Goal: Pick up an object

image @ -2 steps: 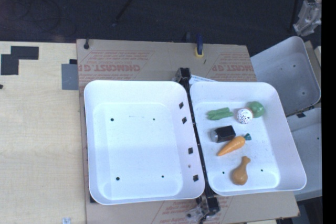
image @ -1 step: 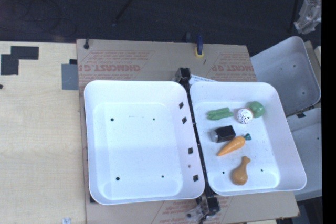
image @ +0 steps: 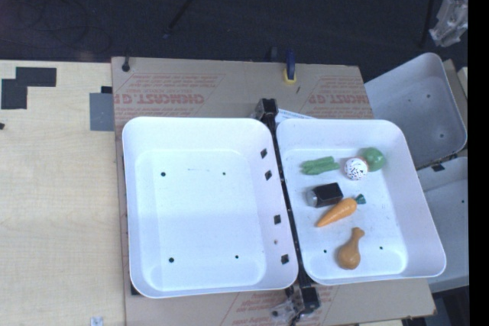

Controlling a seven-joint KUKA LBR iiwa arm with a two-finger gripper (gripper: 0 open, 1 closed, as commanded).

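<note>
The right bin (image: 419, 187) holds several small objects. A green pod-shaped toy (image: 318, 165) lies near its back, beside a white speckled ball (image: 355, 169) and a round green piece (image: 374, 158). Below them sit a black block (image: 327, 194), an orange carrot (image: 337, 212) and a tan drumstick-shaped toy (image: 350, 250). A pale grey part that looks like my gripper (image: 451, 17) hangs at the top right edge, far behind the right bin and away from every object.
The left bin (image: 137, 187) stands beside the right one, with black clips along the shared divider (image: 276, 187). A grey metal plate (image: 420, 111) lies at the right of the bins. Brown board and a light wooden bench surround them.
</note>
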